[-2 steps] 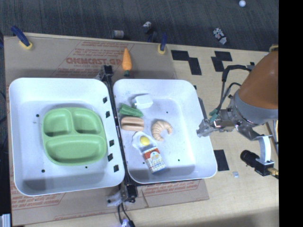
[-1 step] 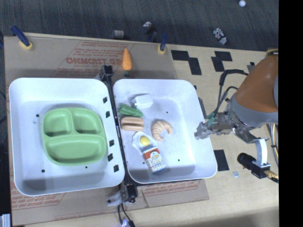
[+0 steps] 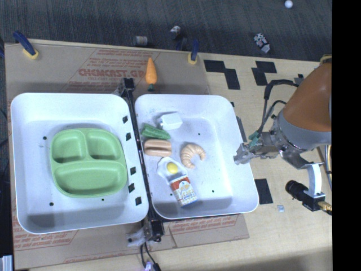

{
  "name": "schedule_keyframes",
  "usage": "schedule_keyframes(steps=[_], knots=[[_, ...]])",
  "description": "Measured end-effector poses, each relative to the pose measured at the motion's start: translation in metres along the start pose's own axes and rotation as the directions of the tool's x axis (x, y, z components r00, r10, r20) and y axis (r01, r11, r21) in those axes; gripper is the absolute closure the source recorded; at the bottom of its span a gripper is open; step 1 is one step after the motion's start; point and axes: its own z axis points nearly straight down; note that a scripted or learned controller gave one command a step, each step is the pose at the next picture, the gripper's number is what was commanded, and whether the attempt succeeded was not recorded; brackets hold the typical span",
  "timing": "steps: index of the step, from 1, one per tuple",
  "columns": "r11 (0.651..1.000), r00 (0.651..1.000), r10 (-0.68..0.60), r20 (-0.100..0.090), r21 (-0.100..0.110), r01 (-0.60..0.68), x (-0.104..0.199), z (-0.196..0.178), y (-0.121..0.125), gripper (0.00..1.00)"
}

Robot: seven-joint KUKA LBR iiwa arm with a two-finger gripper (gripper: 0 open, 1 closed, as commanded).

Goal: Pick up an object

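Observation:
The right bin holds several toy foods: a croissant, a hot dog, a green vegetable piece, a small white block and a clear packet with a yellow and orange label. My gripper hangs just past that bin's right rim, over the bench, pointing left toward the bin. It is apart from every object and nothing shows between its fingers.
The left bin carries a green divided plate. A toy carrot lies on the cardboard behind the bins. Black clips run along the seam between the bins. The arm's orange band fills the right side.

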Motion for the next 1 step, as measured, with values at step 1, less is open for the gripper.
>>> schedule_keyframes(steps=[1], knots=[[1.0,1.0,0.0,0.001,-0.001,0.0,-0.0001,-0.0057,0.0003,1.0]])
